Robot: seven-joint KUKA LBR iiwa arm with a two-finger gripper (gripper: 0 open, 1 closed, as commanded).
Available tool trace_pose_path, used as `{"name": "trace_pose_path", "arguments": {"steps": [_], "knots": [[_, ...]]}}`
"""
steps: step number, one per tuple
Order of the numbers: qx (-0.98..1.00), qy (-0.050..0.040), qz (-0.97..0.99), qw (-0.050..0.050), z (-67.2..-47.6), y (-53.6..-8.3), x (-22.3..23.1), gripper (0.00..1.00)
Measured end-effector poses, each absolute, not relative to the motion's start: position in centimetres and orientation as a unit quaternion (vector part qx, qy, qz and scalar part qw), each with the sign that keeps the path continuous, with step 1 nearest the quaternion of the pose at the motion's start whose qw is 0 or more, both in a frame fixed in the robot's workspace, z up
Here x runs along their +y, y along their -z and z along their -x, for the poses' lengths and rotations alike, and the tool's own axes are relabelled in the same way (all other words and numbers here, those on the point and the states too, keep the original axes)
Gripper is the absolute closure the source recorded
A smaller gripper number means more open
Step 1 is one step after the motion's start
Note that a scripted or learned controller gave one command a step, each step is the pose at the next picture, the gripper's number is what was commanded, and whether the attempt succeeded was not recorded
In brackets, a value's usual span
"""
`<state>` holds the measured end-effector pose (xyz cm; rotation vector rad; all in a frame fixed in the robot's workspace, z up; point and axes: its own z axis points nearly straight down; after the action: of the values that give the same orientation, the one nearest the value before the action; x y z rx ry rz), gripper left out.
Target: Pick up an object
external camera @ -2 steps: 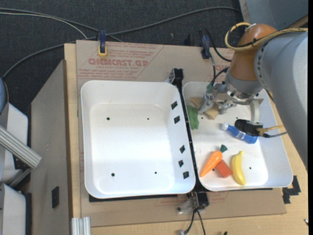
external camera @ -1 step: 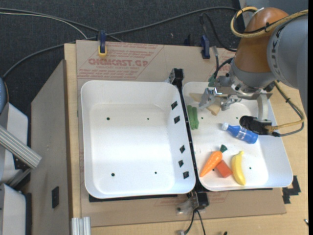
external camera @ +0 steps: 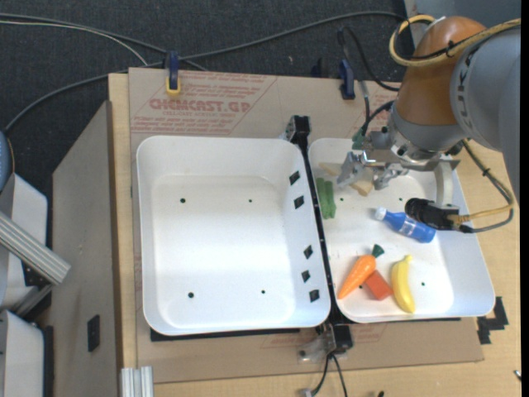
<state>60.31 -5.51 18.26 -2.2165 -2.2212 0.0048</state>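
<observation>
White right bin point(external camera: 475, 292): carrot point(external camera: 355, 275), banana point(external camera: 402, 283), bottle point(external camera: 405, 224); fingers point(external camera: 366, 170) state unclear.

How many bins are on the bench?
2: the left bin, and the right bin, holding a carrot, banana and blue bottle.

Grey arm from right — jaws point(external camera: 364, 172) low
</observation>
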Motion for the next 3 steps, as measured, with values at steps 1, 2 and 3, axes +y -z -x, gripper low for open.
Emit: {"name": "trace_pose_path", "arguments": {"steps": [1, 2, 3], "knots": [[-0.705, -0.0034, 0.71, 0.004, -59.2, -13.3, -15.0, 0.0], [-0.708, -0.0004, 0.706, 0.0, -59.7, -8.5, -10.6, 0.0], [-0.708, 0.0038, 0.706, -0.002, -60.0, -9.9, -10.6, 1.0]]}}
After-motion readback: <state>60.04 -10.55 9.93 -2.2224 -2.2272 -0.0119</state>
